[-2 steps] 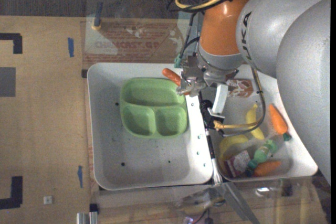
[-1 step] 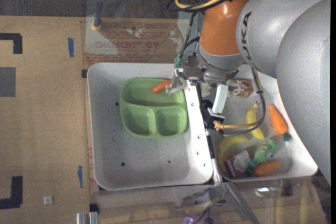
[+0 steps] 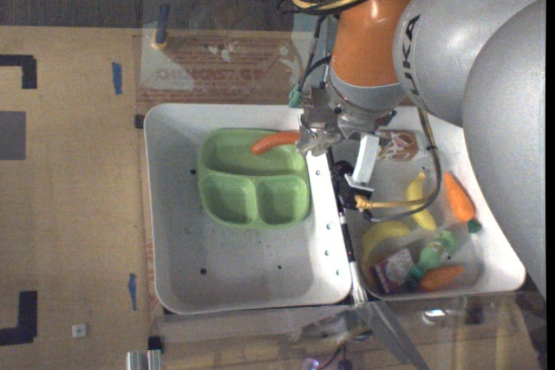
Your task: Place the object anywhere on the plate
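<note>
A carrot (image 3: 276, 141) is held by one end in the closed pincer (image 3: 309, 139), poised over the green plate's (image 3: 227, 202) rim for release.

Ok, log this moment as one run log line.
gripper: over plate edge | carrot: at gripper tip, above green plate | hold: unclear | left bin

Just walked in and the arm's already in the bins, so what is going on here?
The KUKA arm reaches in over the two bins, its gripper at the right edge of the green plate in the left bin. An orange carrot lies from the gripper over the plate's large compartment; whether it is gripped is unclear. More toy food sits in the right bin.
</note>
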